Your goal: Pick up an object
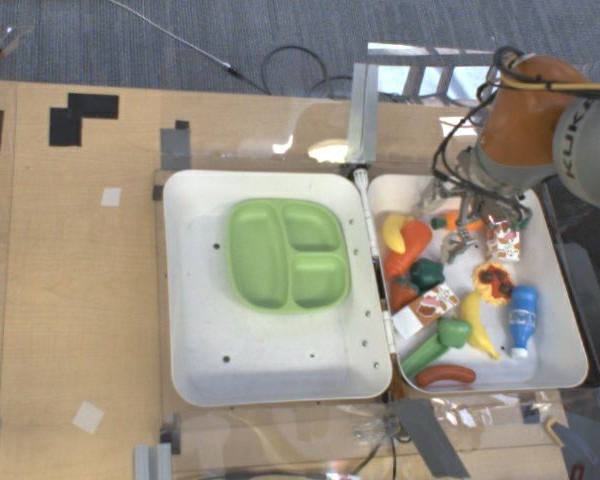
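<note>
The right bin [560, 298] holds several toy foods. Among them are a yellow piece [391, 232], an orange-red carrot [413, 244], a dark green piece [428, 273], a small red-and-white carton [437, 303], a banana [478, 320], a red sausage [445, 375] and a blue bottle [522, 320]. My gripper [462, 234] hangs low over the bin's far middle, between the carrot and a white-and-red carton [503, 240]. Nothing shows as held in it. The orange band of the arm [525, 108] is above it at the upper right.
The left bin [195, 348] carries a green divided plate [287, 255]. A metal post [362, 113] stands at the far end of the ridge between the bins. Cables trail over the carpet behind the bench. A yellow-and-red piece [495, 280] lies near the bottle.
</note>
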`<state>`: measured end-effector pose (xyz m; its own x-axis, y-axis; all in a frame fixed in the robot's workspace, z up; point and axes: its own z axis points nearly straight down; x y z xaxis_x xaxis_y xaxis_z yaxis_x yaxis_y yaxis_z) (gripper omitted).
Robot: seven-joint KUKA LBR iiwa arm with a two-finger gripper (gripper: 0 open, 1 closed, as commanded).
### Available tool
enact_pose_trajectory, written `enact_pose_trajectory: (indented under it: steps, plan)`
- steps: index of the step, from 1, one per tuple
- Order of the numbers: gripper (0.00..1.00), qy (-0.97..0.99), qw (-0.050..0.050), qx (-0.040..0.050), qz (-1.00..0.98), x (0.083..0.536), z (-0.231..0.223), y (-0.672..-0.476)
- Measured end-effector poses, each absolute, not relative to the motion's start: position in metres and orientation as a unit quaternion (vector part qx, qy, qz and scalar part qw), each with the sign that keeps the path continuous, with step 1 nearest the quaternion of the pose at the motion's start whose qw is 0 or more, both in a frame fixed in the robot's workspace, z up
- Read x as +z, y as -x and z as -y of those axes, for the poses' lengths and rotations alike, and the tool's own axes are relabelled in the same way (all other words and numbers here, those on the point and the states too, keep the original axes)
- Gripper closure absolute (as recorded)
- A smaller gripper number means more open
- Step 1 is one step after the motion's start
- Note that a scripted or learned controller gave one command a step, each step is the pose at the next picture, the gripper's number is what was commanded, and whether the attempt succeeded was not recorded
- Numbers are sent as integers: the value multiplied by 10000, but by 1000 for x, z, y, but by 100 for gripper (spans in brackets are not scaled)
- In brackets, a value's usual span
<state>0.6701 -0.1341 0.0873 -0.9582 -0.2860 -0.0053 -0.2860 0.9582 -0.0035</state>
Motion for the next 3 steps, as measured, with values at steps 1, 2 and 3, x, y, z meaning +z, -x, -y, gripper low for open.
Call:
enact_pose_trajectory:
  steps: [1,2,3]
  plan:
    - [0,1416,74,16,-9899,90,199,-639]
    - [0,1621,55,-7,-9868,88,177,-631]
    - [100,1637,101,-21,-9865,102,176,-635]
